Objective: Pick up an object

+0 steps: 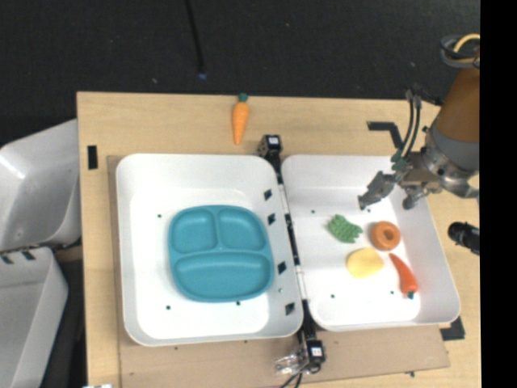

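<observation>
Nearest the camera, at the bench's front edge, a small tangle of wires and a black clip (300,360) sits below the seam where the two shallow white bins meet. Behind it, the left white bin (141,297) holds a teal plastic plate with three compartments (220,251), lying flat in its middle with nothing on it. The right white bin (323,180) holds four small toy foods grouped toward its right half: a green leafy piece (345,229), an orange ring-shaped piece (386,235) just beside it, a yellow rounded piece (365,262) below those two, and a slim red-orange pepper-like piece (404,273) lying at a slant near the right wall. All look like light, stiff moulded plastic, probably smooth and a little slippery; the yellow piece seems the easiest target, best pinched across its narrower middle, while the ring might be taken across its rim and the slim red piece across its width. The two-finger gripper (389,194) hangs over the upper right part of this bin, its fingers spread apart with nothing between them, above and slightly right of the green piece, apart from every toy. Outside the bins, an orange toy carrot with a green top (240,119) lies on the wooden bench (161,124) behind the left bin.
</observation>
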`<state>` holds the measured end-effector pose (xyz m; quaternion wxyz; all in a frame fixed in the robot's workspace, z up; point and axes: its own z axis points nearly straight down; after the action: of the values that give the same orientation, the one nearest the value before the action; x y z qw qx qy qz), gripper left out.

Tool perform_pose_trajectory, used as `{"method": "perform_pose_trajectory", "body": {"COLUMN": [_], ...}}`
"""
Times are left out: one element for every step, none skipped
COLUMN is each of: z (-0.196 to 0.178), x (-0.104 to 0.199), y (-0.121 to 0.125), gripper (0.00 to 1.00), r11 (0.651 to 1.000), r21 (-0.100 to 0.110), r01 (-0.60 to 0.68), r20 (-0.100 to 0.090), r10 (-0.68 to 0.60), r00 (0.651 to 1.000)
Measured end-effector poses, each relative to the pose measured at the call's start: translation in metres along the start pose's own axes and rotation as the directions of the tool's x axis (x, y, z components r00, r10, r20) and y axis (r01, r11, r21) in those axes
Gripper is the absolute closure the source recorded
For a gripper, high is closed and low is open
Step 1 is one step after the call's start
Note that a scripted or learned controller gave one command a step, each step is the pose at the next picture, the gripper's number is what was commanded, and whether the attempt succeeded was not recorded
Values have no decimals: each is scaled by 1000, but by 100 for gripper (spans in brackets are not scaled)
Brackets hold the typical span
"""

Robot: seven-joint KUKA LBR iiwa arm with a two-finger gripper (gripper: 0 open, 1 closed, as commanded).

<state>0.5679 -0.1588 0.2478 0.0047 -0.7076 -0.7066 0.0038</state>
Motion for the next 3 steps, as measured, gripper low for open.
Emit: {"method": "perform_pose_trajectory", "body": {"z": [-7,37,93], "x": [0,-3,-6], "y": [2,-3,7], "gripper": [0,0,0], "r11": [1000,1000,1000], "r21": [-13,-9,-10], "r01": [2,2,0], "r20": [1,2,3], "r10": [-2,-2,0], "r00": [1000,1000,1000]}}
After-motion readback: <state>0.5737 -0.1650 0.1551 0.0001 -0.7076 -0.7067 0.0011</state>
